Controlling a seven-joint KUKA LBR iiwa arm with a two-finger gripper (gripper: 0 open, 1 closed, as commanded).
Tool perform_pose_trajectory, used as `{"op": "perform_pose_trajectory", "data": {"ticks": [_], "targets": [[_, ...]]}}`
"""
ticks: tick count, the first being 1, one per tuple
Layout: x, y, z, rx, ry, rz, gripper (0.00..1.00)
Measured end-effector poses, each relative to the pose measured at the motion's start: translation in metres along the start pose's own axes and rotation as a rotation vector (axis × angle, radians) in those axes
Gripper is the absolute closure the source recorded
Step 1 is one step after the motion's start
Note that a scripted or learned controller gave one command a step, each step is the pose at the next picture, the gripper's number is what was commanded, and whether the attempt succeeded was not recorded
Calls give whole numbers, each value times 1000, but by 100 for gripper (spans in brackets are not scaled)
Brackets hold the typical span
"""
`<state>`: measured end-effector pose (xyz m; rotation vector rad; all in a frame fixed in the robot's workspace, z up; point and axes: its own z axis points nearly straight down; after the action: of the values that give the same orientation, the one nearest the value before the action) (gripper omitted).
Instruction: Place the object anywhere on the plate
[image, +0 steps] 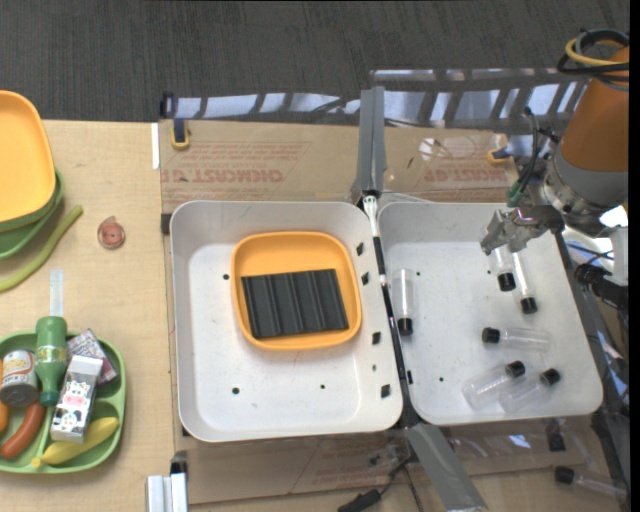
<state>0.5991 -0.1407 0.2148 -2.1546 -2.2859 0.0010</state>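
An orange plate lies in the left bin, and a black ridged slab rests flat on it. Several clear tubes with black caps lie in the right bin. One tube lies along the bin's left wall. Another tube sits just below my gripper, which hangs over the bin's upper right part. The view is too small to show whether the gripper touches that tube.
More capped tubes lie at the right bin's lower right. Outside the bins on the left are stacked orange and green dishes and a green tray of toy food. A metal rail runs between the bins.
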Motion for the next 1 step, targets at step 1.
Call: {"op": "perform_pose_trajectory", "data": {"ticks": [1], "targets": [[-64, 56, -27, -1, -2, -153, 100]]}}
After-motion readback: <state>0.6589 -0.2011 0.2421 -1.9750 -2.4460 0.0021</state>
